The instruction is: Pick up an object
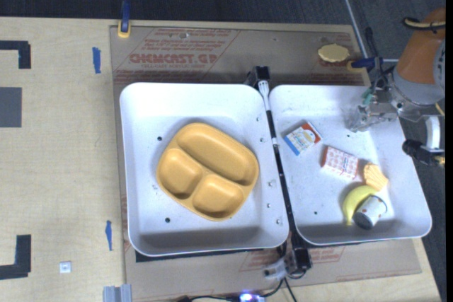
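In the right white bin (417,223), nearest, a yellow banana-shaped toy (353,199) lies touching a small grey-and-white cylinder (369,212). Just beyond sit an orange crinkled snack piece (374,176) and a pink-and-white patterned packet (340,163), then a small red, white and blue carton (301,138) to their left. The left white bin (134,152) holds a yellow three-compartment plastic tray (206,170). Farther right, the hand (362,115) hovers over the right bin's far corner; whether it is open I cannot tell.
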You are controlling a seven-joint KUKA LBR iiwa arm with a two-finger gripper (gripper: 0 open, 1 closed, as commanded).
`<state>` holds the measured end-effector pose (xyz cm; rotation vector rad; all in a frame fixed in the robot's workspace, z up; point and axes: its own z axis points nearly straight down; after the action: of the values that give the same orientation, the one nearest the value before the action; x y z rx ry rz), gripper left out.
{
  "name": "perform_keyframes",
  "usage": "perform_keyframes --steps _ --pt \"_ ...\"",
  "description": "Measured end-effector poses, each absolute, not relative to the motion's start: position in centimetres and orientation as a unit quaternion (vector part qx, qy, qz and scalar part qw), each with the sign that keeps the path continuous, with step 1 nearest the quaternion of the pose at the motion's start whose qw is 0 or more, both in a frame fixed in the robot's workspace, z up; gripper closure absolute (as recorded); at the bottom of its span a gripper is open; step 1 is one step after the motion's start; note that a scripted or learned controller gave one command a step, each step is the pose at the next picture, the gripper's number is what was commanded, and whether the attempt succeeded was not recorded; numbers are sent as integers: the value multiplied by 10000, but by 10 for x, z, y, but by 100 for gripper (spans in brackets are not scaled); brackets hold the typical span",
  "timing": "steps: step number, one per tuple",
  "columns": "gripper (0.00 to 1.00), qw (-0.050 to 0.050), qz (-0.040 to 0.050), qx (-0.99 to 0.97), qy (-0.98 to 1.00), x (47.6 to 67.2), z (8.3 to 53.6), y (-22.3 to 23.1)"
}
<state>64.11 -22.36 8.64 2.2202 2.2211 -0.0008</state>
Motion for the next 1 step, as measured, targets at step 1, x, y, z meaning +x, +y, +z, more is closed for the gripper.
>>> perform_keyframes --steps 1 --pt "100 26 15 7061 7081 668 86 -167"
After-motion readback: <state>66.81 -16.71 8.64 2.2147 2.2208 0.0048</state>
